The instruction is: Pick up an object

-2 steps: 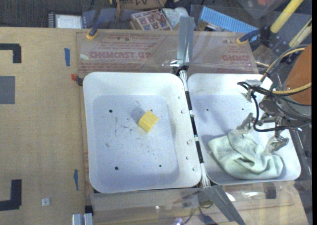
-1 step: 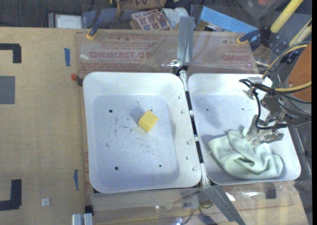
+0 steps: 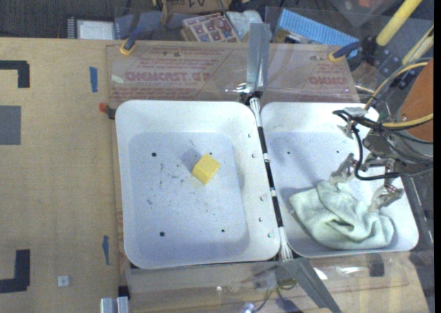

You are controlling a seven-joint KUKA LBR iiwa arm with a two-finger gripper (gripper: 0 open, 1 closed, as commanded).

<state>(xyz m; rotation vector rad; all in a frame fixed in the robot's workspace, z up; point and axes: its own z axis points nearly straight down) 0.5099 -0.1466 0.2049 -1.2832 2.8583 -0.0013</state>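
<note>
jaws spread wide and holding nothing, my two-finger gripper [image 3: 365, 180] hangs over the crumpled pale green cloth [image 3: 341, 214] in the right white bin [image 3: 303, 125] (the small yellow cube [image 3: 206, 169] sits in the left). approach step; next i descend and close on a fold.

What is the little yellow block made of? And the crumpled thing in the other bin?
The yellow block looks like foam or soft plastic: matte, flat faces, no shine, though I can't be sure. The crumpled thing looks like pale cloth, a rag or towel, because it lies in soft folds and wrinkles.
</note>
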